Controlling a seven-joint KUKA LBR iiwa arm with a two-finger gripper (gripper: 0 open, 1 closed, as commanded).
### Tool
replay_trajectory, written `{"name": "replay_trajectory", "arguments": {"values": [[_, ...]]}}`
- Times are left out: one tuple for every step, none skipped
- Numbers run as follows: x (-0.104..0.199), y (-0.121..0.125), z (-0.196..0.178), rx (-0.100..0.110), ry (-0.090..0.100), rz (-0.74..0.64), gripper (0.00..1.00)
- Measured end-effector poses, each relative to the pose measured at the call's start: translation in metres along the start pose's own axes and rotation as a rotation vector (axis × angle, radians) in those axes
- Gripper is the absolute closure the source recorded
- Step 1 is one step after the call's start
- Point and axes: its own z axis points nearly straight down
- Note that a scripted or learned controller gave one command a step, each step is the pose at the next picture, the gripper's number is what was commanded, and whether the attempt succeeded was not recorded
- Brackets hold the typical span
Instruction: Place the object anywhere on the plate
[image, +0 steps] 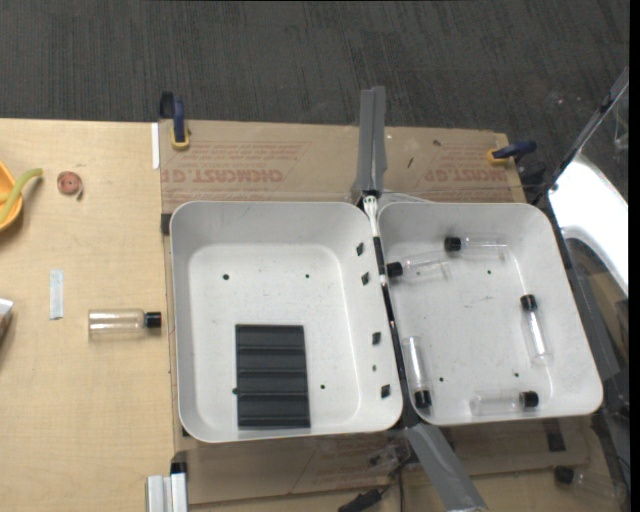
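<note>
Pale wooden counter (90, 420) carries two shallow white plastic bins side by side.

Left bin (200, 230): dark ribbed rectangular plate (271, 377) flat on floor, toward near edge, long axis running near-far.

Right bin (560, 300): several clear plastic vials with black caps scattered around walls; nearest plate is vial (415, 375) along bin's left wall, long axis near-far, just across divider.

Gripper state: cannot tell.
</note>
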Motion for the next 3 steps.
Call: {"name": "replay_trajectory", "arguments": {"values": [[-0.072, -0.024, 0.0, 0.0, 0.0, -0.188, 0.0], [0.015, -0.014, 0.001, 0.0, 0.0, 0.105, 0.0], [0.093, -0.068, 0.0, -0.001, 0.002, 0.311, 0.0]]}}
